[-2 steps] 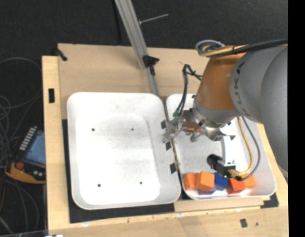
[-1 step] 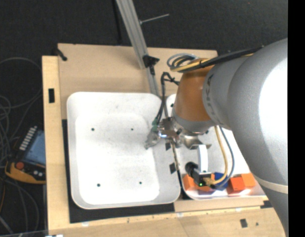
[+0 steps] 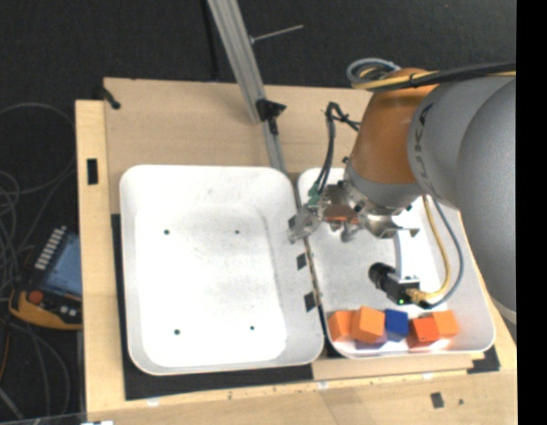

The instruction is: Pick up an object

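Overhead, claw [image 3: 349,222] above right bin [image 3: 459,348], apart from blocks [image 3: 393,325].

Two shallow white bins side by side on the bench, left bin [image 3: 211,268] and right bin [image 3: 450,264], with four orange blocks [image 3: 371,324] and one blue block [image 3: 396,324] along the right bin's near edge, and one arm [image 3: 406,140].
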{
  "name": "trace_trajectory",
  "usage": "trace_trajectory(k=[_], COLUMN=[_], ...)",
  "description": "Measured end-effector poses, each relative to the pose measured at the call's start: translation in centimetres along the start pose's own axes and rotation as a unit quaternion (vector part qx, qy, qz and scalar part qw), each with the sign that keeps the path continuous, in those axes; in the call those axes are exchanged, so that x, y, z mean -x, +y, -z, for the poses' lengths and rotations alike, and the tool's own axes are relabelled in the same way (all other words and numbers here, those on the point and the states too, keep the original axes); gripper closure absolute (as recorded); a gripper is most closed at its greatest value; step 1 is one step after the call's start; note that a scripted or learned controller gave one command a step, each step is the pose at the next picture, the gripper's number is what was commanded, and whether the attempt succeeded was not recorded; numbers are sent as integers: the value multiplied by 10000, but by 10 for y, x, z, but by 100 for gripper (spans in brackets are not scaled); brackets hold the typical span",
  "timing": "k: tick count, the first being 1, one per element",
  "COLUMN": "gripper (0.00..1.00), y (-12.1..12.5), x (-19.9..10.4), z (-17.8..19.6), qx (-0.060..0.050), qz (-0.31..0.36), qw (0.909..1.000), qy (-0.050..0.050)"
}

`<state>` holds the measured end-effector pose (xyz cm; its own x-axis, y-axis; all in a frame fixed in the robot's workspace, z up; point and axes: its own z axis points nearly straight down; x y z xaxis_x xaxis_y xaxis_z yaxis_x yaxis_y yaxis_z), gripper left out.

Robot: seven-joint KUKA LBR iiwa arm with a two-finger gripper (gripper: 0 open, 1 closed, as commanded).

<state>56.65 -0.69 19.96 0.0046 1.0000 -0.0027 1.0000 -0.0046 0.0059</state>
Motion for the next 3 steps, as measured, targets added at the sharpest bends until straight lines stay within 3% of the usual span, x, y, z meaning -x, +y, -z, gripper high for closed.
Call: trace_trajectory(k=[1,2,3], gripper=[100,100,100], y=[0,-27,-57], x=[-2,35,39], z=[8,-2,18], qx=[-16,-37,-27], qz=[41,-1,14], qw=[10000,10000,10000], qy=[5,2,14])
